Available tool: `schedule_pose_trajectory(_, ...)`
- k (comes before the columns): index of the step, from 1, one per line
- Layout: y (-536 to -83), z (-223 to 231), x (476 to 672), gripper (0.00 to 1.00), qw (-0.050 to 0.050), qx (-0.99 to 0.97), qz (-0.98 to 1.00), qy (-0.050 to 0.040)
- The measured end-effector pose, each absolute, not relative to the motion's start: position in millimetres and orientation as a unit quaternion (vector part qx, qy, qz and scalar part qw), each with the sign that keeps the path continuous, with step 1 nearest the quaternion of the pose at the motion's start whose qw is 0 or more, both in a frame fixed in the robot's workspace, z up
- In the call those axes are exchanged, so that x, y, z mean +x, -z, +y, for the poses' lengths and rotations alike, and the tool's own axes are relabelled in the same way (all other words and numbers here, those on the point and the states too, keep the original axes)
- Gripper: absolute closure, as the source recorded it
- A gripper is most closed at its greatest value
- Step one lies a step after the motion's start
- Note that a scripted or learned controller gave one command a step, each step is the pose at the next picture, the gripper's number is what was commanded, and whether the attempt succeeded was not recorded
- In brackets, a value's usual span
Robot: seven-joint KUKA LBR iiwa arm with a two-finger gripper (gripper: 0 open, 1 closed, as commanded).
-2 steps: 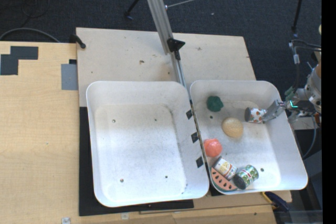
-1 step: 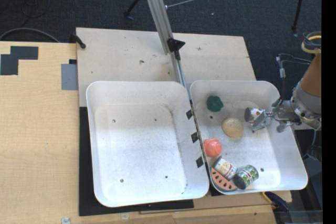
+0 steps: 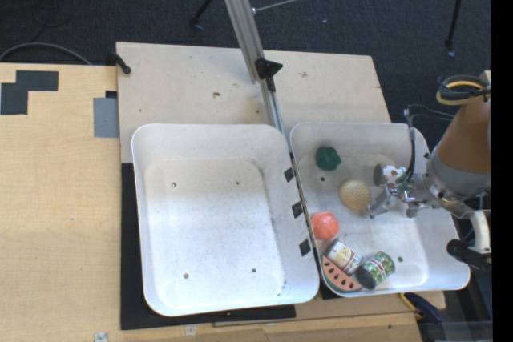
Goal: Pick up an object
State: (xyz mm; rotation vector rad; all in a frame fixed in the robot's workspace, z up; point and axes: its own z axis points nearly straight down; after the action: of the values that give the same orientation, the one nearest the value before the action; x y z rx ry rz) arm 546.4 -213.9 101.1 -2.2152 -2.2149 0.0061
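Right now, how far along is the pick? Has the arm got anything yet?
Done: the gripper is down inside the right bin, beside the tan ball. In hand: nothing visibly lifted; the tan ball, green object, orange ball and green can all lie in the bin. Left: grasp one and raise it. I cannot tell the finger state.

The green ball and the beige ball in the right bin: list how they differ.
The green ball is dark green; the beige ball is pale tan. The green ball looks smaller than the beige ball. The green ball lies nearer the bin's far wall, while the beige ball lies closer to the gripper. Both are roundish and rest loose on the right bin floor.
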Motion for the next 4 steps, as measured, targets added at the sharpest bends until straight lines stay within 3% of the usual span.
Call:
schedule_pose_trajectory(1, -91.9, -213.4, 546.7, 0.0, 0.001, -0.708, -0.706, -0.0005)
schedule_pose_trajectory(2, -101.9, -214.0, 546.5, 1.0, 0.001, -0.709, -0.705, -0.0003)
schedule_pose_trajectory(4, -227.7, -216.3, 543.5, 1.0, -0.002, -0.707, -0.708, 0.001)
